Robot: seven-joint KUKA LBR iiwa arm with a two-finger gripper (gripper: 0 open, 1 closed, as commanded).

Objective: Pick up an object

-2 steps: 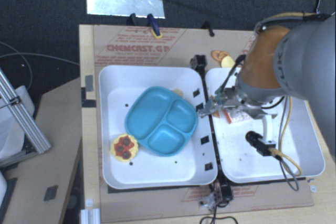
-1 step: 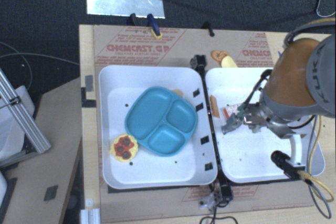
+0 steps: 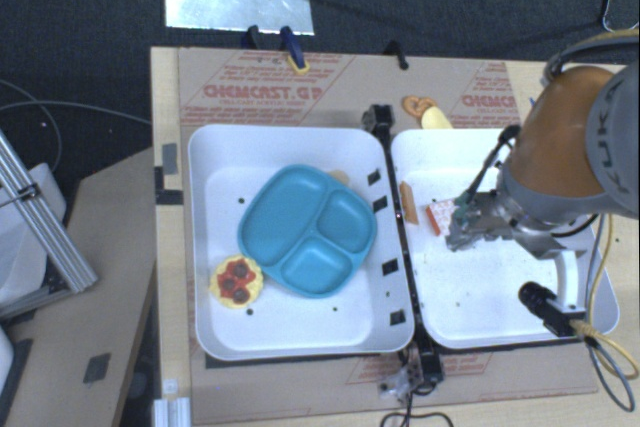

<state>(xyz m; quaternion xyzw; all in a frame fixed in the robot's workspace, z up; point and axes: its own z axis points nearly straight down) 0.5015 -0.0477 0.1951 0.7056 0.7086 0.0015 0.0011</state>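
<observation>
In the right bin (image 3: 500, 315) my gripper (image 3: 462, 227) hangs low over the left part of the floor. A small red and white object (image 3: 440, 215) lies just to its left, touching or nearly touching the gripper's tip. A thin orange stick (image 3: 407, 202) lies along the right bin's left wall. The left bin (image 3: 215, 215) holds a blue divided plate (image 3: 308, 230) and a small round toy pizza (image 3: 237, 281) at its front left.
A yellow object (image 3: 436, 119) and a brown pretzel-like piece (image 3: 418, 105) sit on the cardboard just behind the right bin. A blue and yellow clamp (image 3: 293, 50) stands at the bench's back edge. The arm's grey and orange body (image 3: 575, 150) overhangs the right bin's right side.
</observation>
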